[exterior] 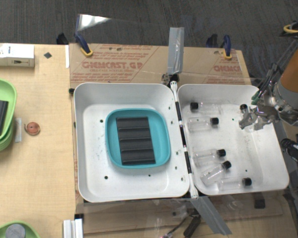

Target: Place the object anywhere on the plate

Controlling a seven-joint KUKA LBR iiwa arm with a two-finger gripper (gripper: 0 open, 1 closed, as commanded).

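While the gripper [249, 119] hovers over the right bin [268, 182] — jaw state I cannot tell | clear vials [208, 122] lie scattered there, probably ungrasped | teal plate [138, 138] waits left | your risk — slippery vials rolling away.

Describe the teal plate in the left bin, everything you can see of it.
The plate is a teal, rounded-square dish with a raised rim, plastic by its look. It lies flat near the middle of the left white bin, resting on the bin floor. A dark ribbed insert of four raised bars fills its centre. None of the vials touches it, and the gripper is over the right bin.
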